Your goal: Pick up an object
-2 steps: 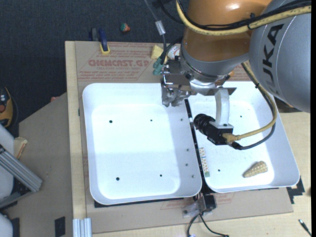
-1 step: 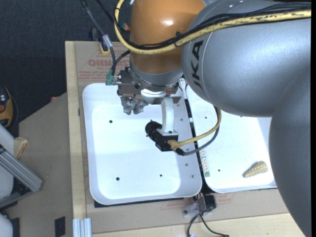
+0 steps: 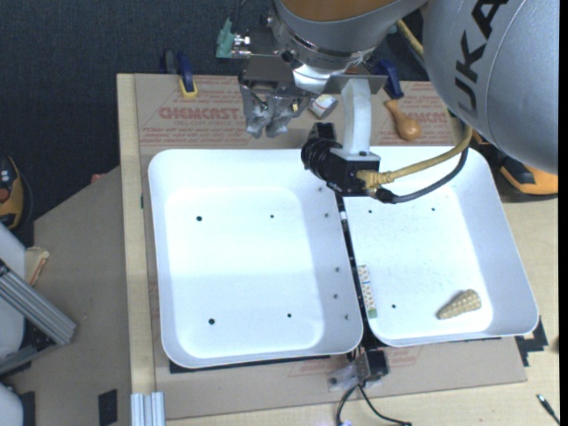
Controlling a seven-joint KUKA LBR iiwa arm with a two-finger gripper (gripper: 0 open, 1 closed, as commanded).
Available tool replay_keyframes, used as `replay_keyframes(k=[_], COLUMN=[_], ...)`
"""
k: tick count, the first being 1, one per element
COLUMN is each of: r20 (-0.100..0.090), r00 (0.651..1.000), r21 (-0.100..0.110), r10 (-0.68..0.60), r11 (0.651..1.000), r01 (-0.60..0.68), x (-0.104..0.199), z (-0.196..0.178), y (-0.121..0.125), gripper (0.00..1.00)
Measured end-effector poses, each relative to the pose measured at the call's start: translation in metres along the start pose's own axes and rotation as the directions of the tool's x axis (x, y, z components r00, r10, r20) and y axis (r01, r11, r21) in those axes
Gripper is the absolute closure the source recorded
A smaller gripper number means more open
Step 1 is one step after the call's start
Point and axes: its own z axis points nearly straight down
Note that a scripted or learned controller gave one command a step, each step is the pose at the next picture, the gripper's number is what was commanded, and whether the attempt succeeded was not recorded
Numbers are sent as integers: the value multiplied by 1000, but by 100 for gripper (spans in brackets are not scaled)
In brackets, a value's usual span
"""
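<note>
A small tan, ridged cone-shaped object (image 3: 459, 305) lies in the near right corner of the right bin (image 3: 426, 238). The left bin (image 3: 240, 264) holds no loose object that I can make out. My gripper (image 3: 271, 118) hangs high over the cardboard just behind the left bin's far rim, far from the tan object. Nothing shows under or in the gripper.
A black fitting with a tan cable (image 3: 333, 165) hangs over the far end of the divider between the bins. A brown wooden piece (image 3: 405, 122) lies behind the right bin. Blue clamps (image 3: 185, 72) hold the board's back edge. The large grey arm (image 3: 497, 51) covers the upper right.
</note>
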Motion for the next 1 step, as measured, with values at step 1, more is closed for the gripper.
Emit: replay_keyframes(k=[1], r20=[14], r00=[1000], r21=[34], r10=[3], r11=[999], r01=[-4], x=[-10], z=[123], y=[-50], gripper=[100])
